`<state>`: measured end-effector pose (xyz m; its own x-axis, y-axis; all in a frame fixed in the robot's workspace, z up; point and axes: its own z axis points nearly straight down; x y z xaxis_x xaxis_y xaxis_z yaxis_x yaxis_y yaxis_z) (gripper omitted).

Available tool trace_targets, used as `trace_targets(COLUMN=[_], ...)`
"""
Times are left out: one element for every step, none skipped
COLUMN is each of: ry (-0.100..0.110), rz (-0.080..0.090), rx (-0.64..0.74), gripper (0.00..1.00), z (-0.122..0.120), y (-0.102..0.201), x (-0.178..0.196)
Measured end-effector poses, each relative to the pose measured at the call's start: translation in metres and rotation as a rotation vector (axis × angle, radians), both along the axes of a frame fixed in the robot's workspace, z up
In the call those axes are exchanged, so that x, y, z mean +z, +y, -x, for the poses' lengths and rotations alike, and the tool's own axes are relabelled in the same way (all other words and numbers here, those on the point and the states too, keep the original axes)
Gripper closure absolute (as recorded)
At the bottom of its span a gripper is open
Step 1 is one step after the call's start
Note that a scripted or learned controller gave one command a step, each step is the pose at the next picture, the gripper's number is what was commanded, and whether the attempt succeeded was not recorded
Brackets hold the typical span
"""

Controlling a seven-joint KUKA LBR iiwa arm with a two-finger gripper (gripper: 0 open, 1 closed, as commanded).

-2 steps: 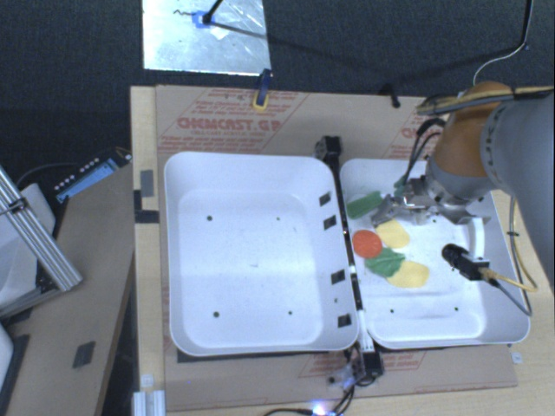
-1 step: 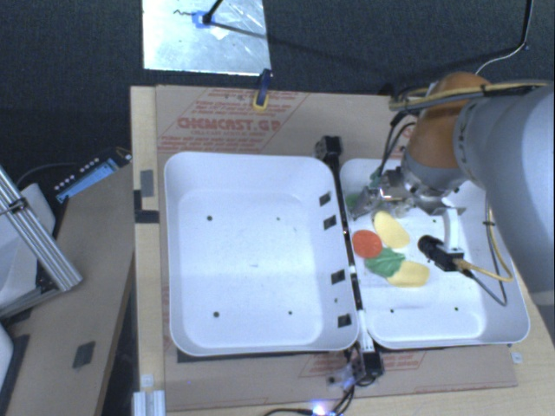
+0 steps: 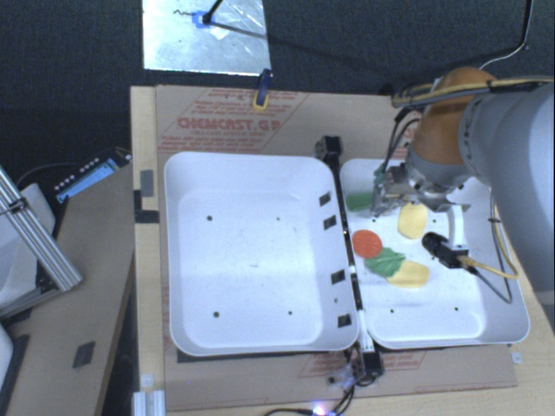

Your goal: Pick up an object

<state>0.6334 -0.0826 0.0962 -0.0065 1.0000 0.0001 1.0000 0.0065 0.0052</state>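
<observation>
Objects in the right-hand bin (image 3: 503, 315) number five: two green, two yellow, one red. The gripper (image 3: 381, 199) sits low just beside the upper green piece (image 3: 357, 203), whose long axis runs across the view; whether it grasps anything cannot be told. The red disc (image 3: 368, 243) touches the lower green piece (image 3: 384, 261). The pale yellow piece (image 3: 413, 221) points up the view, and the yellow piece (image 3: 410, 274) lies across it.

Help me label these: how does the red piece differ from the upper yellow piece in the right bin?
The red piece is round; the upper yellow piece is a taller oval. The red piece lies near the bins' shared edge, the upper yellow piece beside the pincer. Both lie in the right bin.
</observation>
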Motion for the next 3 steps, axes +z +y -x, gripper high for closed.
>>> trace_targets(ry=[-0.018, -0.015, 0.0], rz=[0.003, 0.004, 0.001], rx=[0.0, -0.001, -0.001], gripper=[1.0, 1.0, 1.0], z=[-0.038, -0.036, -0.028], y=[0.01, -0.008, 0.002], x=[0.235, 0.372, 0.386])
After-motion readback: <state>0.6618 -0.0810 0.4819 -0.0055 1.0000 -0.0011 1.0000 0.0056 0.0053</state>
